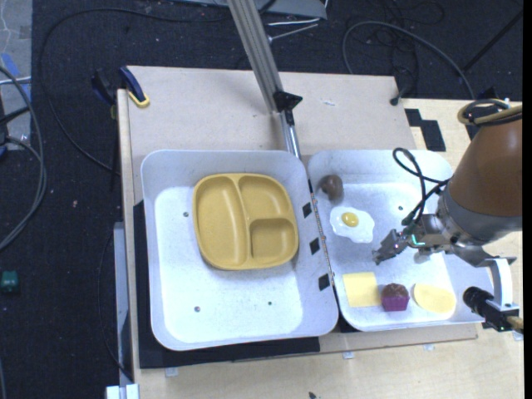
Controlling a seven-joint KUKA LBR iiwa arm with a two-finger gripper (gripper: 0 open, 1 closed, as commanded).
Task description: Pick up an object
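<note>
Claw [389, 250] hovering over right bin [432, 169], low, mid-floor, pointing toward view's left. Fingers look slightly parted w/ nothing between them, but small and dark against glare, so can't tell for sure; no object in grip either way.

Nearest to claw: fried-egg toy [351, 223], just beyond tips toward up-left, flat on bin floor, yolk up. Next: purple piece [396, 297], below claw near front wall, chunky, sitting between yellow square slice [360, 289] to its left and pale yellow round slice [434, 299] to its right; both slices just beside it, poss. touching. Farther: brown round object [332, 187] beyond egg, near bin's far-left corner, close to divider wall.

Farthest: left bin [166, 306] across divider, holding yellow compartment tray [246, 221], well apart from claw.

Step in hand, as judged: approach/selection, no pick yet. To do well: choose something w/ height. Egg and slices lie flat, poor purchase for two fingers, likely to slide. Purple piece or brown object better bets, enough body to close on. For purple: come straight down, fingers straddling front-to-back axis so neighbours on either side don't get pinched. Centre over it before descent, close fully, lift slowly, check object rises w/ fingers.
</note>
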